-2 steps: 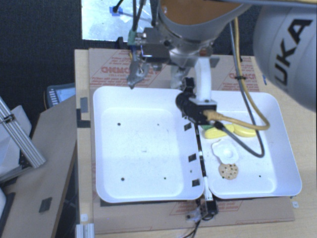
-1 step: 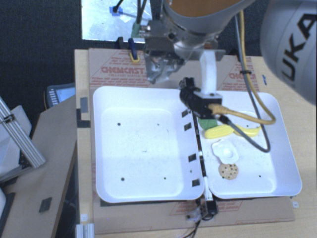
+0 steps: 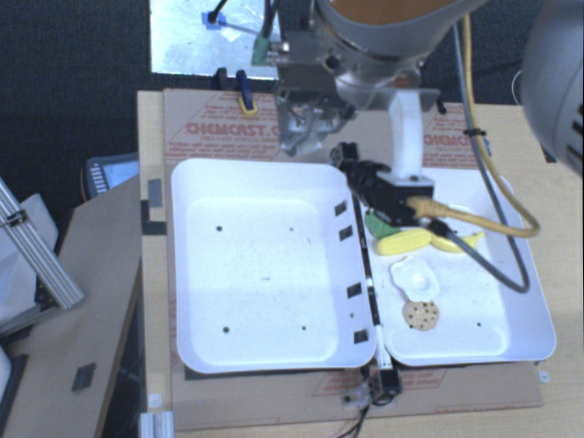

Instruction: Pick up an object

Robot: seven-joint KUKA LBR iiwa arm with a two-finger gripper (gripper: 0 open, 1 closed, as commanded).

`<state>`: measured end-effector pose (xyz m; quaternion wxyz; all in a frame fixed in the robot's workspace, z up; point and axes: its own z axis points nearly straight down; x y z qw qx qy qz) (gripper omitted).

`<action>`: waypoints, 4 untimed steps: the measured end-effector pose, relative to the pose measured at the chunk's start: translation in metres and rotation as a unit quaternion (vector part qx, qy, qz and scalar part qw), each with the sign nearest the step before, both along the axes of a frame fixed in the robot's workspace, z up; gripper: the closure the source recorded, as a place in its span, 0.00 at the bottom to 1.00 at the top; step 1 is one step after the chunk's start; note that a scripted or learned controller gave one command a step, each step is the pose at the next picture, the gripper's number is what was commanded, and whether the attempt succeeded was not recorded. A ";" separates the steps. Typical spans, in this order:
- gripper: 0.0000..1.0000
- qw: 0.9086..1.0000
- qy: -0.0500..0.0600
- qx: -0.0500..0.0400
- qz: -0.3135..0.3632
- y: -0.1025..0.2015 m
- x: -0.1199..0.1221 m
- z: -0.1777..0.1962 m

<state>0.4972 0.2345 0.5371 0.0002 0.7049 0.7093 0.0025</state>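
Candidate objects lie in the right bin point(image 3: 538, 336), along its left side.

1. Nearest: a round tan cookie point(image 3: 421, 315), lying flat. Judged light and rigid. Its low profile leaves little edge, so grip across the rim.
2. Just beyond it, nearly touching: a white fried-egg piece point(image 3: 415, 279), also flat. Judged light, probably smooth plastic, and liable to slip. It is a poor first choice.
3. Farther: a yellow banana-like piece point(image 3: 404, 242). It stands taller than the flat items. Judged light and stiff; grip across its narrow width at mid-length. It is the best candidate.
4. Behind it, partly covered: a green piece point(image 3: 376, 220). Its shape cannot be identified.

Arm pose: the gripper point(image 3: 304, 133) hangs over the far rim of the left bin point(image 3: 265, 272), pointing down, with the grey wrist point(image 3: 383, 16) above it. It is well apart from every candidate. Whether it is spread or pressed together cannot be told, and nothing is seen held in it. A traverse to the right bin is judged necessary before descent.
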 end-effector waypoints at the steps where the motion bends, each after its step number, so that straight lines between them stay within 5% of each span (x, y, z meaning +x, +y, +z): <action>1: 0.00 1.000 0.001 -0.001 0.000 0.000 0.001 -0.002; 4: 0.00 1.000 0.001 -0.001 0.000 0.000 0.001 -0.002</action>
